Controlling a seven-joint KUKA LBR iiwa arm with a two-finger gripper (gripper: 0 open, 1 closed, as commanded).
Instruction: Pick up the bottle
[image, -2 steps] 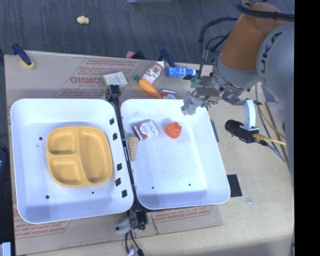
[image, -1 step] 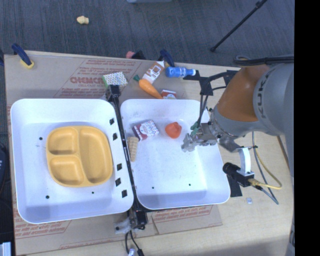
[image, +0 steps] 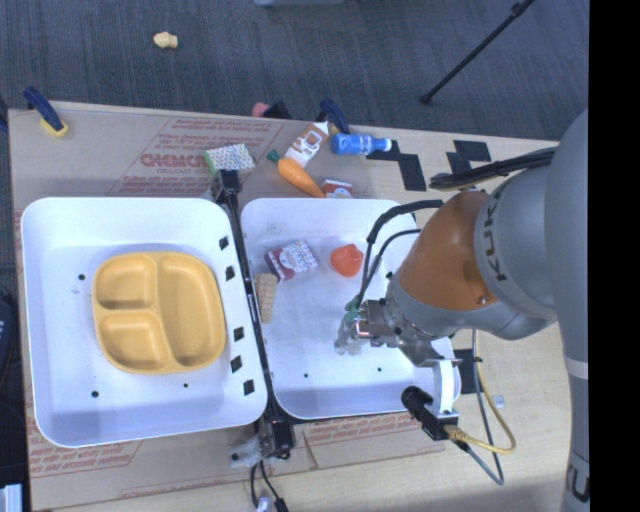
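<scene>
Two white bins sit side by side on the table, and my arm (image: 470, 270) reaches from the right into the right bin (image: 300, 385). The gripper (image: 352, 330) is low over the floor of this bin, near its right-hand part. How wide it stands, and whether anything is inside it, I cannot tell from this angle.

The bottle I take to be the small blue one (image: 358, 145). It lies on its side on the table behind the right bin, outside of it, next to a white and orange container (image: 305, 145) and near a carrot (image: 298, 177). This is well apart from where the gripper is now.

Inside the right bin I see a red ball (image: 346, 260), a small red and white carton (image: 292, 259) and a cone (image: 266, 296). In the left bin there is a yellow divided plate (image: 158, 310).

My worry is that the program grasps in the bin and takes a wrong thing, or nothing. Also, a lying bottle can roll away when touched. The neighbours are close, so a wide grasp may catch them too.
</scene>
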